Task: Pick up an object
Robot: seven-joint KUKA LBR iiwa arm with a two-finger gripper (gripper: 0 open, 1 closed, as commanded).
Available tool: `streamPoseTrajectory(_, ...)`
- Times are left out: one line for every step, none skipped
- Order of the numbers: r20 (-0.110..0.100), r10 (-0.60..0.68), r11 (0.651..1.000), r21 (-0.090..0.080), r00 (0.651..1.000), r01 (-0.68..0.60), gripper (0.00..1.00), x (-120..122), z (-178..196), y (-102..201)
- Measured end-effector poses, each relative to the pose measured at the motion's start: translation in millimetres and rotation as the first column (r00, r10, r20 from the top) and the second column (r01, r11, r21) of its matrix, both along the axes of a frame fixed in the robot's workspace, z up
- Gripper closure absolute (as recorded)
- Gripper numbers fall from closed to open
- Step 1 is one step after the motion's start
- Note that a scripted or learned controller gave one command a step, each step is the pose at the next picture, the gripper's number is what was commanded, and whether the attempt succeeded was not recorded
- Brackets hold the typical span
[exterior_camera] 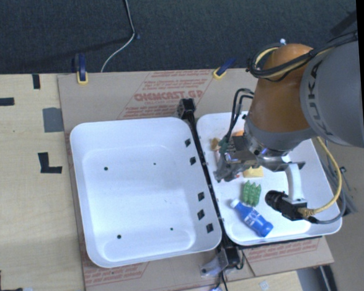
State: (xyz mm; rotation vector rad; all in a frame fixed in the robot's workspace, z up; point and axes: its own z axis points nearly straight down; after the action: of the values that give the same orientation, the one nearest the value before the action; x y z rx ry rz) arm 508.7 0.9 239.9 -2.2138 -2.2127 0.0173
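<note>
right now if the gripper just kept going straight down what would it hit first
Probably the floor of the right bin near its left wall; the gripper hangs just above the green block in the view, though depth is unclear.

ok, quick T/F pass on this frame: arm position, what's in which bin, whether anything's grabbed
1. The arm is over the right bin. True.
2. A blue bottle lies in the left bin. False: it lies in the right bin, near its front edge.
3. A green block sits just behind the blue bottle in the right bin. True.
4. The gripper is raised clear above the bench with the bottle between its fingers. False: it is low in the right bin near the divider, and the bottle lies apart from it on the bin floor.
5. The bins rest on a brown cardboard sheet. True.
</note>
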Motion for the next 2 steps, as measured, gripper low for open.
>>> streamPoseTrajectory(0.016, -0.004, 1.000, -0.003, 1.000, 0.004, 1.00, 23, 16, -60)
streamPoseTrajectory(0.026, 0.007, 1.000, 0.000, 1.000, -0.007, 1.00, 61, 104, -16)
